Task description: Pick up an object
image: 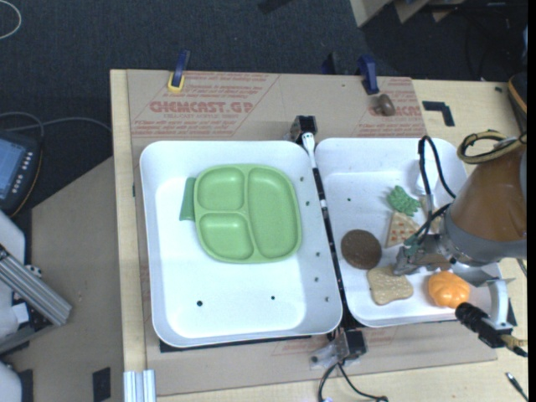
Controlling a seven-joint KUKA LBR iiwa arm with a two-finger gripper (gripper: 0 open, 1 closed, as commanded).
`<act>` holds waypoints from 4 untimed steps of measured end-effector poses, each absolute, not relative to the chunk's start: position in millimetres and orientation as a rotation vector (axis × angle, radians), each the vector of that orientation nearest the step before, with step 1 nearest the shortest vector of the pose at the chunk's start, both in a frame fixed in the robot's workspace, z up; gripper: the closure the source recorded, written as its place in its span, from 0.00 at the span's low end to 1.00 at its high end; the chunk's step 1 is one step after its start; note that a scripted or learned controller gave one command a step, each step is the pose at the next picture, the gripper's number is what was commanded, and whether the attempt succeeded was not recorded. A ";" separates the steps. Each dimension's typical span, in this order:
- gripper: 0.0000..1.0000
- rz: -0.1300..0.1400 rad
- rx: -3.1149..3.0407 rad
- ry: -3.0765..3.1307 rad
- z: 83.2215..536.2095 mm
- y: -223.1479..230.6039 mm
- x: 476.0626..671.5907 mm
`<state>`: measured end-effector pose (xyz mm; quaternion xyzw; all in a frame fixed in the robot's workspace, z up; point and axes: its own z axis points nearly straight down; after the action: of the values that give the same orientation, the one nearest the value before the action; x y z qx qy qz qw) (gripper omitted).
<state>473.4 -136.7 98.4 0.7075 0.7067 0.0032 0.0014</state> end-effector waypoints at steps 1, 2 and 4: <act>1.00 0.003 2.216 2.218 140.8 -136.3 473.5; 1.00 0.004 2.217 2.217 185.1 -141.8 472.3; 1.00 0.002 2.217 2.231 219.6 -81.5 479.0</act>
<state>479.0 -81.5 219.6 0.7049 0.7093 0.0006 -0.0017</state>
